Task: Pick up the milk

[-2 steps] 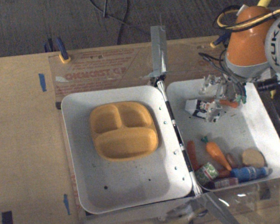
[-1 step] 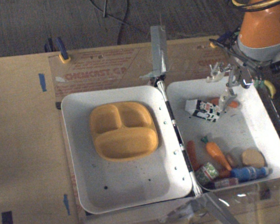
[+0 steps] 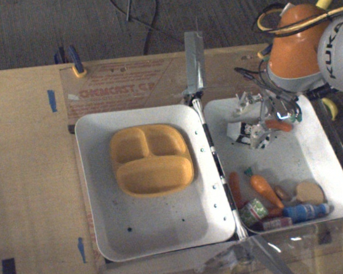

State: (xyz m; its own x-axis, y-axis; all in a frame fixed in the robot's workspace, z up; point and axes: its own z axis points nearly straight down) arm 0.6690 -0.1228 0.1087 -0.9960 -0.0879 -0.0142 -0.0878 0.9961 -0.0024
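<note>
The gripper (image 3: 267, 118) hangs low over the far end of the right bin (image 3: 321, 146), and whether its jaws are spread or clenched cannot be told from this slanted view; the metal parts blur together. Just to the jaws' left and slightly toward the camera lies a small white carton with dark print, most likely the milk (image 3: 243, 132), resting on the bin floor on its side or tilted. It appears to touch or sit right against the gripper's lower parts, but nothing shows it between them, so it should not be counted as held.

A small reddish-orange item (image 3: 279, 125) lies just right of the jaws, very near them. Well below the jaws, at the bin's near end, sit a carrot (image 3: 265, 189), a green-labelled can (image 3: 253, 210), a blue bottle (image 3: 305, 212) and a round tan piece (image 3: 309, 192). Far to the jaws' left, in the left bin (image 3: 97, 192), rests an orange divided tray (image 3: 152, 159).

The risks, as I judge them: the jaws may be offset to the carton's right and close on air or on the reddish item instead; a tilted carton could be nudged aside or slip from a corner grip; and the bin's far wall leaves little room to correct.
</note>
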